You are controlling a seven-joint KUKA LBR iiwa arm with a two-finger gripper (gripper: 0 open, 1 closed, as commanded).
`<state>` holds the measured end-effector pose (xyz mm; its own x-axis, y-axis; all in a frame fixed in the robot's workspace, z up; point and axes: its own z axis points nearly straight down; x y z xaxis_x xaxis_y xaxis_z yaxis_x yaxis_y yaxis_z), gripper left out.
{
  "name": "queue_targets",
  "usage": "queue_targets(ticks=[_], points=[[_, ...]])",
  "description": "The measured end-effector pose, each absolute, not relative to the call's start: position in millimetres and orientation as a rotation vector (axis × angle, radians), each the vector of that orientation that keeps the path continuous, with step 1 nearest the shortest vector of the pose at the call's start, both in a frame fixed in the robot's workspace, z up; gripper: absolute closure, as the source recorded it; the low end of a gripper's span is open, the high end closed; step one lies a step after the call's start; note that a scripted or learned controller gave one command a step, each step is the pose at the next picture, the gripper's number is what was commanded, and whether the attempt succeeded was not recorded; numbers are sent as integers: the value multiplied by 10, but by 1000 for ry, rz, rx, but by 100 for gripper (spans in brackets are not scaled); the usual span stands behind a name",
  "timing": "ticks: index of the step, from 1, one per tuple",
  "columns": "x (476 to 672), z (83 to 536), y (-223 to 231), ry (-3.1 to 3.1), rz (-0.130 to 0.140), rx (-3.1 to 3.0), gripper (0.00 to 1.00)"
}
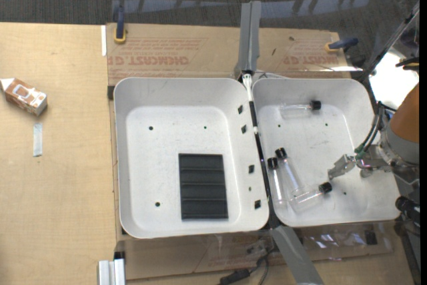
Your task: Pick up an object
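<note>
2 white bins are sitting side by side on the bench, the left bin (pixel 133 143) holding a black ridged block (pixel 203 187) lying flat near its front. The right bin (pixel 360 93) is holding 3 clear tubes with black caps: one tube (pixel 298 108) is lying near the back, another tube (pixel 285 173) is lying beside the left wall, and a third tube (pixel 309 194) is resting just in front of it, their ends almost touching. The gripper (pixel 341 166) is hanging low over the right bin, close beside the third tube's cap, fingers parted and gripping nothing. A small carton (pixel 25 96) is lying on the wooden table, well apart
</note>
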<state>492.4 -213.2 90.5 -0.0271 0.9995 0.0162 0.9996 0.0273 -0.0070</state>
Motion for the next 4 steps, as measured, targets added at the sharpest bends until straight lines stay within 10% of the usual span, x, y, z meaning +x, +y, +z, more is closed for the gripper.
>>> queue_targets(ticks=[1, 2, 3, 4], points=[[4925, 992, -2161, -2240, -4, -2190, 100], [4932, 1482, -1380, -2045, 2, -2383, 100], [5346, 2038, -869, -2102, 4, -2334, 100], [5346, 2037, -869, -2102, 5, -2334, 0]])
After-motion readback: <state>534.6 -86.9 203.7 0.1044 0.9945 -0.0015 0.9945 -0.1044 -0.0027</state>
